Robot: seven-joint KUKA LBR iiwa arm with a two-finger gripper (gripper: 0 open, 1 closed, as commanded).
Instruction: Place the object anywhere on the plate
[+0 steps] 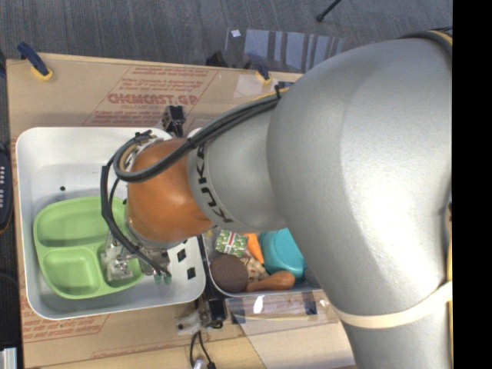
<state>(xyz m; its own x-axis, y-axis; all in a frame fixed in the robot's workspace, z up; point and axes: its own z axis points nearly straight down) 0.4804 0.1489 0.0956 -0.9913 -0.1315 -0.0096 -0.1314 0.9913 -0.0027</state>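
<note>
From my seat the arm sprawls across most of the view, its orange band hanging over the left bin, and the pincer sits low at the right-hand edge of the green divided plate that lies in that bin. I cannot tell how the pincer stands, nor whether anything rides in it: the metal parts and cables there blur together, and no object shows clearly against the green. The loose objects I can make out are in the right bin, just beside the left one: a teal piece, a dark brown round one, a small orange one and a printed green packet, bunched close. My reading is that I am at the delivery end of the task, over the plate, but whether there is a load to deliver is unproven. The next move calls for a release squarely above one of the plate's compartments, then a lift clear so I can check what lies there.
</note>
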